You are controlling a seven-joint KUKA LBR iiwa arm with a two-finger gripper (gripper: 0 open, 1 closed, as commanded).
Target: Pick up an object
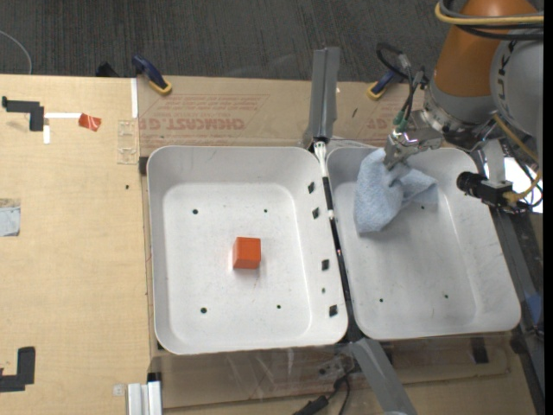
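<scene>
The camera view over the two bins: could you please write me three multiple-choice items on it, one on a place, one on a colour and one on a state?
1. Where does the orange block lie?
A. In the left bin
B. In the right bin
C. On the cardboard behind the bins

2. What colour is the cloth?
A. Red
B. Light blue
C. Black

3. How is the cloth placed?
A. Folded flat in the left bin
B. Draped over the divider between the bins
C. Pulled up in a bunch at the gripper, trailing into the right bin

Answers:
1. A, since the block sits near the middle of the left bin's floor.
2. B, since the fabric is pale blue against the white bin.
3. C, since its top is gathered at the jaws, which are shut on it, and the rest hangs down.
</scene>
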